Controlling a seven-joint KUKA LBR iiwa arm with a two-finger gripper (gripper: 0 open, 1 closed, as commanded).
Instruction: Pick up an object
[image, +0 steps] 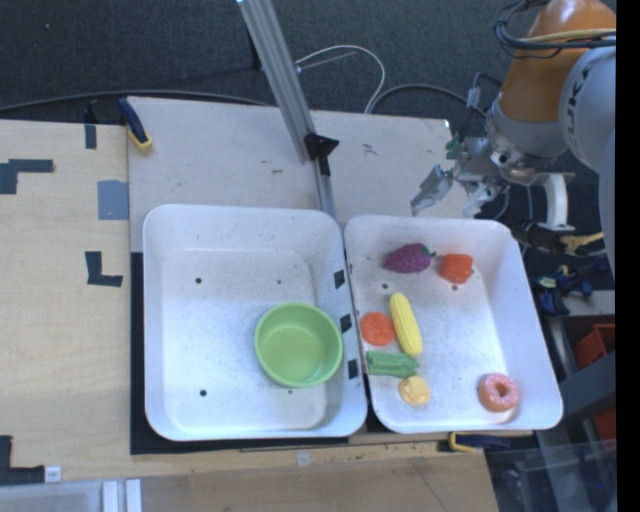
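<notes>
Gripper (452, 195) hovers beyond the right bin (528, 300) rim at 12 o'clock; finger state unclear. Advice: descend centred over the purple fruit (408, 259), clear of the orange pepper (456, 267).

My arm came in from the three o'clock edge of the view, its orange band high toward one o'clock and the grey wrist just below it. My gripper (455, 192) hung at about one o'clock, pointing down toward seven o'clock, with its two fingers (430, 190) spread apart and nothing between them.
</notes>
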